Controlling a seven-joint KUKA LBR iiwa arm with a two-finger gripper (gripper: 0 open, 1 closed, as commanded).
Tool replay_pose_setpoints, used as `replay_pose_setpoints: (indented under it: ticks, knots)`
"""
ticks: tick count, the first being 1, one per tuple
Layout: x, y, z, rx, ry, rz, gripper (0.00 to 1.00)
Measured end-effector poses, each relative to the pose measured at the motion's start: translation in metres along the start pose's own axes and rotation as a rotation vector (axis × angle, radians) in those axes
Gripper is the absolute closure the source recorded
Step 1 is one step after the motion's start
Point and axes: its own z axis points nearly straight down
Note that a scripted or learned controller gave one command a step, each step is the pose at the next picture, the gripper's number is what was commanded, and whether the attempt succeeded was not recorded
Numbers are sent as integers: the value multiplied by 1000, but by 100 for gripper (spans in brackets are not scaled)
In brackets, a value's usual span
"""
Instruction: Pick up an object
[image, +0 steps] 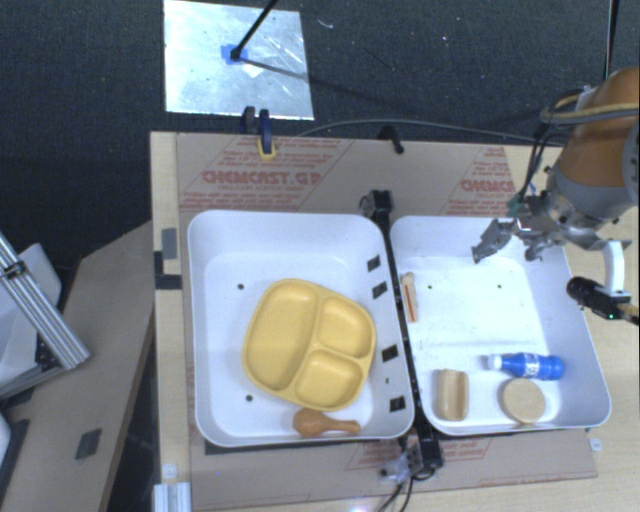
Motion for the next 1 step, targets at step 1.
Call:
replay_pose_setpoints:
  ticks: [1]
  knots:
    - [0,-1,63,1,1,0,0]
